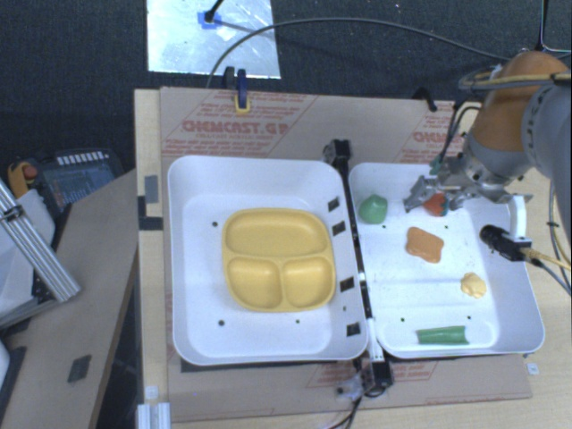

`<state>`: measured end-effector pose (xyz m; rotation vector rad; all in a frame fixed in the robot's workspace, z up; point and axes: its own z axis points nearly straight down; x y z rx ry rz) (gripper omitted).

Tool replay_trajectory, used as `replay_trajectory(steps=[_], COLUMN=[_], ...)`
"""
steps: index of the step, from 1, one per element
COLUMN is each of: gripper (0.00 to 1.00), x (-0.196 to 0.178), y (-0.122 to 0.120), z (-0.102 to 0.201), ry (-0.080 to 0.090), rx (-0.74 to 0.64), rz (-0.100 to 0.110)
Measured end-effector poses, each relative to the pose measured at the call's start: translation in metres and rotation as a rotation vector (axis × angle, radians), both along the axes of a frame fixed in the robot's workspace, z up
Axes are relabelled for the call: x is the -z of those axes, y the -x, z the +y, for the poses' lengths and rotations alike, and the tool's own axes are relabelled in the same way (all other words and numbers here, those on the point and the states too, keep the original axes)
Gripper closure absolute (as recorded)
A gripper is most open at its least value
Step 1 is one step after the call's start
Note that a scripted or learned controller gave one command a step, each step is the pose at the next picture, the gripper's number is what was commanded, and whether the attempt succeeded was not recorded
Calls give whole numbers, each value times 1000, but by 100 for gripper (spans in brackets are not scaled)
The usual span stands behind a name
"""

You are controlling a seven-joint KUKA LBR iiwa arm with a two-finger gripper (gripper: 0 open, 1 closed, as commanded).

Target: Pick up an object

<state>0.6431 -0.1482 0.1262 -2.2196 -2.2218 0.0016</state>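
The arm is reaching in over the right bin (527, 324), and the gripper (436, 197) is hanging low at that bin's far edge, directly over a small red piece (435, 206). The fingers (416, 195) are standing spread, one to each side of the red piece, which is sitting in the gap between them and partly hidden by the metal. Whether they are touching it cannot be told; nothing shows it being pinched or lifted, so it probably is resting on the bin floor. That straddling pose suggests the program is choosing the red piece as its object and is lining up to close on it.

The other loose things are lying scattered, as if dropped in for picking. The green lump (374, 208) is sitting just outside the left-hand finger. The orange piece (424, 244) is lying just in front of the fingers, toward the camera. The yellow bit (474, 285) is farther out on that side, and the green bar (441, 334) is well apart, by the near wall. In the left bin (192, 329), the yellow tray (277, 259) is lying flat, well away from the fingers.
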Motion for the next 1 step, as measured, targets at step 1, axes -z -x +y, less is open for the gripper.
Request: replay_trajectory(steps=[1], gripper=[100], x=[-14], y=[-2], z=[-1], ry=[2], rx=[0], rz=[-7])
